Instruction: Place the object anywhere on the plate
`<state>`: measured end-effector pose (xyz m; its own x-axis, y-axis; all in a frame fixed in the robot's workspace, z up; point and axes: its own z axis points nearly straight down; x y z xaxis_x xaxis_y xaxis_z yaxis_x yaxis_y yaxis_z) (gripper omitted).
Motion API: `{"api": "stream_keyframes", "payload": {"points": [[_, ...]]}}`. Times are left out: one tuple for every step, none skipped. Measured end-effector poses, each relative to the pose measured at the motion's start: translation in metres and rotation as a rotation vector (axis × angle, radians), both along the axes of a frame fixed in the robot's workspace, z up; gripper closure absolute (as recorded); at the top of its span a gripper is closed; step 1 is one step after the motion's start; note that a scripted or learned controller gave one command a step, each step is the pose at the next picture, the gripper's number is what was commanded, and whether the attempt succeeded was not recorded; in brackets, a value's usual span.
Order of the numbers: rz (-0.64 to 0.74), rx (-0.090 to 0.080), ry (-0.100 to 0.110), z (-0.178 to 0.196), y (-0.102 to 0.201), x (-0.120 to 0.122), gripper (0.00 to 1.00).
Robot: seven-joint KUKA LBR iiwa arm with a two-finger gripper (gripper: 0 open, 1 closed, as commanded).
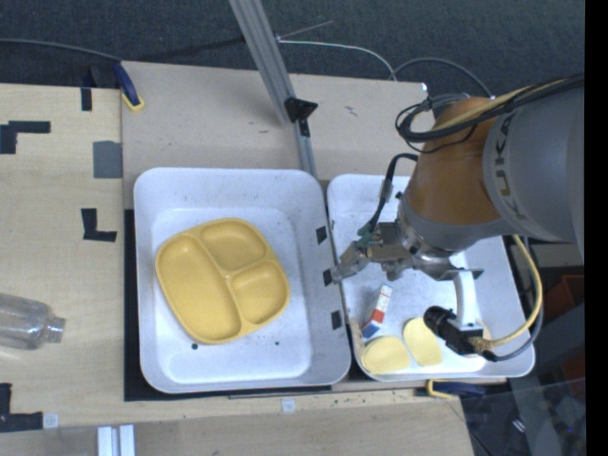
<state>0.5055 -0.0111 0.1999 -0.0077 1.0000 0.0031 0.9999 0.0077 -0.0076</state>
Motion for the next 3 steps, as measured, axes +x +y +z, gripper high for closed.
{"api": "stream_keyframes", "payload": {"points": [[-0.003,-0.003,-0.010,-0.012,0.020,0.084,0.00],[-0.005,-0.003,-0.004,-0.012,0.039,0.063,0.00],[-0.007,-0.004,-0.009,-0.012,0.015,0.107,0.00]]}}
